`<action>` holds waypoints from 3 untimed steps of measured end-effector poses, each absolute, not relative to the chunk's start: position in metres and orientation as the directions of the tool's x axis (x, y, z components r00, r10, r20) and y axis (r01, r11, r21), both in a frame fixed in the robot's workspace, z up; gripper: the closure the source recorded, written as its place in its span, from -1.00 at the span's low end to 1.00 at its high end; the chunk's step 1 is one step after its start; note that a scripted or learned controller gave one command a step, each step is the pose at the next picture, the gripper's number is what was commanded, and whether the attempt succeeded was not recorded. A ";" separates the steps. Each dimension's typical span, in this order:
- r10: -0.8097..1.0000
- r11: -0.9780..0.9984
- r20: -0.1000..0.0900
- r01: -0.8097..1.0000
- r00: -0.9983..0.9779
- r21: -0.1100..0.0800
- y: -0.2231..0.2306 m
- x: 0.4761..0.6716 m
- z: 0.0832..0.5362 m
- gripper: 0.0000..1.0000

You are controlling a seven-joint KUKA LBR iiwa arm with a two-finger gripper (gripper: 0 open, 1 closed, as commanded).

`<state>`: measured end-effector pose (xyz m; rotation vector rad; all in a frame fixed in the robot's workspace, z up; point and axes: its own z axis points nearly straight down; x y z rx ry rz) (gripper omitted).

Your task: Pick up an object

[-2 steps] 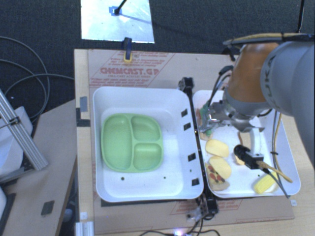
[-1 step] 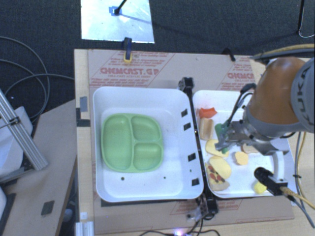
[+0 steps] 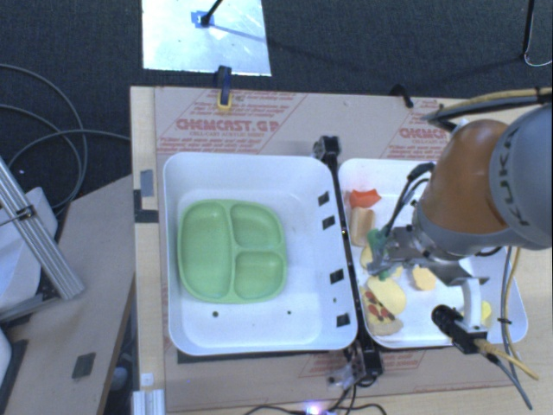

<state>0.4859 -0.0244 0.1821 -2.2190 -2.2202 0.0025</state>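
We count two white bins: the left bin [image 3: 173, 258] carries one green divided plate [image 3: 232, 251], and along the right bin's [image 3: 367, 178] left edge we count roughly five small food pieces, some hidden

arm [image 3: 484, 188]: reaches in from right, wrist bent down | hand [image 3: 380, 253]: low, fingers hidden

The bench [image 3: 143, 258] is a pale wood surface covered in the middle by a sheet of cardboard [image 3: 259, 124] printed with red lettering. Two shallow white bins sit directly on the cardboard, side by side and touching: the left bin [image 3: 199, 167] toward 9 o'clock and the right bin [image 3: 389, 173] toward 3 o'clock. At 12 o'clock a yellow clamp [image 3: 224, 100] sits at the cardboard's far edge.
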 end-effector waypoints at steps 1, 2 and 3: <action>1.000 0.009 0.001 1.000 -0.009 0.007 0.027 0.488 0.252 1.00; 1.000 0.007 0.001 1.000 -0.007 0.007 0.044 0.488 0.306 1.00; 1.000 0.009 0.002 1.000 -0.009 0.003 0.083 0.487 0.325 1.00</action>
